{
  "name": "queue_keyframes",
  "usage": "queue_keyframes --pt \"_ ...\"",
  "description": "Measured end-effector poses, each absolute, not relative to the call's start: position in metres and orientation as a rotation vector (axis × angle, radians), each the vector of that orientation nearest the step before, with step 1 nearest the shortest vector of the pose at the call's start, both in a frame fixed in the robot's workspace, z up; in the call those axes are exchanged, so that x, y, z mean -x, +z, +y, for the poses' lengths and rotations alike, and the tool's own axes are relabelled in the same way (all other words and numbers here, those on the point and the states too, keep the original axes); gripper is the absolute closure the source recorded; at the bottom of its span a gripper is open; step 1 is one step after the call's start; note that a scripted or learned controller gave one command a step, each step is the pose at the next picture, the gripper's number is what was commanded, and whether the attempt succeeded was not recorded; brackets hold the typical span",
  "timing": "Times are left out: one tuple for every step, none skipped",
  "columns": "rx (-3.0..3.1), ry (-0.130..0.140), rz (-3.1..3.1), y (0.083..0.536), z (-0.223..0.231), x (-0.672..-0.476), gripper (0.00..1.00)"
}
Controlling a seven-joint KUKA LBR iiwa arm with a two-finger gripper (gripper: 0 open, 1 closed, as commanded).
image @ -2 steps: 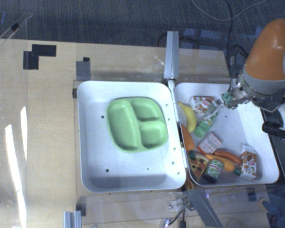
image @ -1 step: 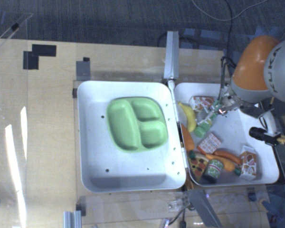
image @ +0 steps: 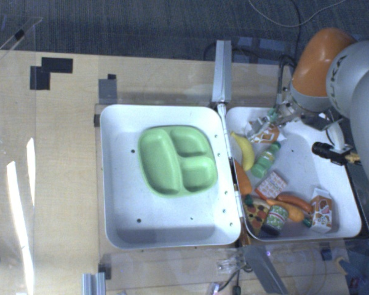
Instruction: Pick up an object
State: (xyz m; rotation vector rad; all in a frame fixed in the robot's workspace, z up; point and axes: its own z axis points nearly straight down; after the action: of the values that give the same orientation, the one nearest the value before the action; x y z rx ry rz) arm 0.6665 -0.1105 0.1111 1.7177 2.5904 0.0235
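The two-finger gripper (image: pixel 272 123) reached low into the right white bin's (image: pixel 350 223) far corner, over a small orange-and-white packet (image: pixel 268 134), seemingly to take it; whether it grasped anything could not be told. A yellow plastic banana (image: pixel 245 150) lay just beside

A divided tray (image: pixel 177 160) lies in the left bin (image: pixel 120 220); banana (image: pixel 245 150) and bottle (image: pixel 265 160) lie in the right bin (image: pixel 347 217).

A green divided tray (image: pixel 177 160) lies in the left white bin (image: pixel 120 226). A metal divider bar (image: pixel 221 72) stands just beyond the bin's far right corner.
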Motion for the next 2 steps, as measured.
queue_keyframes --pt "-1.7 0.017 2.635 0.108 -0.13 -0.676 0.0" --pt "-1.705 0.007 2.628 0.144 -0.132 -0.671 0.0"
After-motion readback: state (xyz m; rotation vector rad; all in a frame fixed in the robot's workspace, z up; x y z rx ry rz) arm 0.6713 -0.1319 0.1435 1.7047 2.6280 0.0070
